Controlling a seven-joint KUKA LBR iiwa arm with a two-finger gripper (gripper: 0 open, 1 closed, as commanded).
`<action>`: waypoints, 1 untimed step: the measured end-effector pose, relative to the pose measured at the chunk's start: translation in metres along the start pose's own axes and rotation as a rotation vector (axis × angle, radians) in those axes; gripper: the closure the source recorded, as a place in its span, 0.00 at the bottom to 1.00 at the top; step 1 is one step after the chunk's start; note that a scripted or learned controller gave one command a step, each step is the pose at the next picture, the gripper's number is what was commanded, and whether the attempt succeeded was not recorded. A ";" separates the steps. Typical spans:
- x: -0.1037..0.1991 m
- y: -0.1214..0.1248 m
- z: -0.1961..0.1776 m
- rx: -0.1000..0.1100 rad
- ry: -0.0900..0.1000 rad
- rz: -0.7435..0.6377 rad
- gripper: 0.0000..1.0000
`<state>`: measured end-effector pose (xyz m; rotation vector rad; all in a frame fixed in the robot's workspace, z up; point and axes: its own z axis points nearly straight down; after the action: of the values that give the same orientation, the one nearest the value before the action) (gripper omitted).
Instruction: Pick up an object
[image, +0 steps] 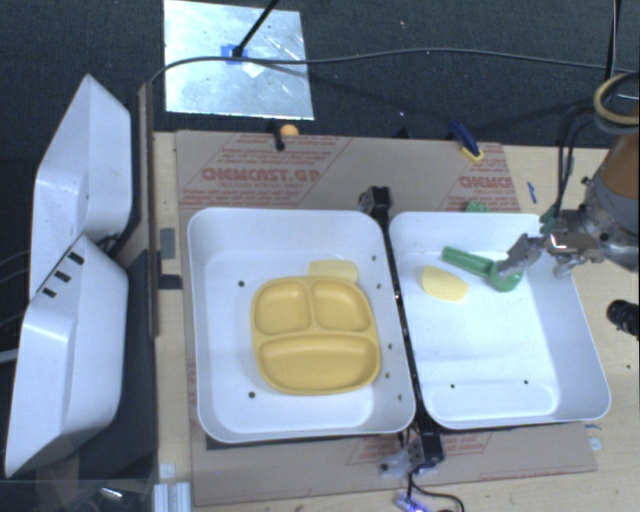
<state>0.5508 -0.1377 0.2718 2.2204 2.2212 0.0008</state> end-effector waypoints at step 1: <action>-0.057 -0.013 -0.116 -0.010 -0.004 -0.045 0.00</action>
<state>0.5373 -0.1944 0.3875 2.1628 2.2643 0.0074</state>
